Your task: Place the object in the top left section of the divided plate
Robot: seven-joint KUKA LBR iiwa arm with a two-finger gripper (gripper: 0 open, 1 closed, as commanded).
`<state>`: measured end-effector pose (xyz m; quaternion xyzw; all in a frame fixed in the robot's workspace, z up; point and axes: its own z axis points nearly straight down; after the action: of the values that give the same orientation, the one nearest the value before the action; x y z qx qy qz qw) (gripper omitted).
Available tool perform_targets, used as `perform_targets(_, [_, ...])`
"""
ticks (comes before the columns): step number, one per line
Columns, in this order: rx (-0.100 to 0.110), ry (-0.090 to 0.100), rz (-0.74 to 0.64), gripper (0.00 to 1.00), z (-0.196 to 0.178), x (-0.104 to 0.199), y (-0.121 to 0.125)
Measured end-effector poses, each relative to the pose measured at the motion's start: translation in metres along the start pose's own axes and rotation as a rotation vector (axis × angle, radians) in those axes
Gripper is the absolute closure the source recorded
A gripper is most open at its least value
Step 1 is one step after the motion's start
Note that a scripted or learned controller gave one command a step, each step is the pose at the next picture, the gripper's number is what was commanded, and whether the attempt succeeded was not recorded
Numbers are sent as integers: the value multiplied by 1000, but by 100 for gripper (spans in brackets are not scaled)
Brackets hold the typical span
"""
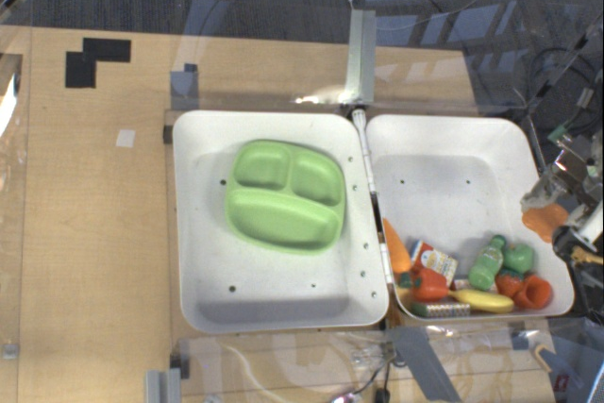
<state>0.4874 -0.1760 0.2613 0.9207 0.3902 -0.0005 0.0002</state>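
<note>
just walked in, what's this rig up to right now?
A KUKA arm sits at the right edge of the right bin, above none of the toys. The toys lie piled in that bin's near corner: a carrot, a green bottle, a banana and a few red pieces. The green divided plate lies in the left bin with nothing in its sections, so no object has been placed yet.

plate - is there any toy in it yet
No, the green plate in the left bin has nothing in its three sections; the toys lie in the right bin's near corner.
</note>
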Motion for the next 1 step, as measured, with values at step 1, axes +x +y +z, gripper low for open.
perform_targets(1, [-2,1,-1,100,-47,-13,13])
